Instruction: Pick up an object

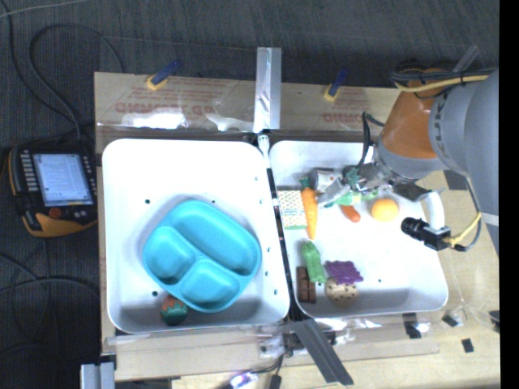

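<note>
Where the wooden tabletop (122, 359) meets dark grey carpet (81, 39), two shallow white bins sit side by side. Nearest, the left bin (122, 217) holds one blue three-compartment plastic tray (201, 254) and one small green-and-red toy (172, 308) at its near corner. The right bin (405, 286) holds, nearest, a brown block (304, 286), a green vegetable toy (313, 261) and a purple grape cluster (343, 271); farther in lie one long orange carrot (309, 211), one small red-orange piece (349, 212) and one round orange fruit (384, 209). The gripper (347, 186) hangs over that far clutter; I cannot tell its state. A yellow-edged control pendant (53, 186) lies on the carpet.
</note>
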Tool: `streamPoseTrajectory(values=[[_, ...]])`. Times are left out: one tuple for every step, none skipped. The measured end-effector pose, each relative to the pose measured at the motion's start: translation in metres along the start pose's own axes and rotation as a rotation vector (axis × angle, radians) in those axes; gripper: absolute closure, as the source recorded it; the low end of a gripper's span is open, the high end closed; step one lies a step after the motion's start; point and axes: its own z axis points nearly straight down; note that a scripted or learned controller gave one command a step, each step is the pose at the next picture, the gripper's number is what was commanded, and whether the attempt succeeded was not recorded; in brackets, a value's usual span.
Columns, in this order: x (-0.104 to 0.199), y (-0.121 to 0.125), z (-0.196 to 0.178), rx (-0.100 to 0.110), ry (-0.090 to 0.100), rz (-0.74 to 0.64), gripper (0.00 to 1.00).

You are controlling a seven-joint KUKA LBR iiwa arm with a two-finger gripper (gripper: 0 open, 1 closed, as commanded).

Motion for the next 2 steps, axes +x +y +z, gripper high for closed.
streamPoseTrajectory(values=[[0.02, -0.01, 0.0, -0.005, -0.016, -0.03, 0.0], [-0.042, -0.042, 0.008, 0.007, 0.015, 0.125, 0.0]])
